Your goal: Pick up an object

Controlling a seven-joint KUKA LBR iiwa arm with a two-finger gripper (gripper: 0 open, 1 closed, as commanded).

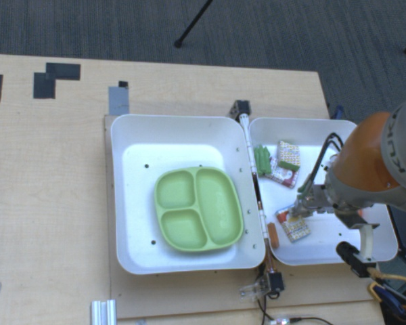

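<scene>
Packet: small patterned packet (296, 229), lower middle of right bin (325, 249).
Gripper: gripper (302, 208) just above it; grip state cannot be told.
Advice: centre on packet, avoid orange piece (273, 235).

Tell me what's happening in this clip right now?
A KUKA arm reaches from the right into the right bin, its gripper low over a small patterned packet near the bin's front. A green item and another patterned packet lie toward the back, and a small orange piece lies by the left wall. Whether anything is grasped cannot be seen. The left bin holds a green divided plate, untouched.
</scene>
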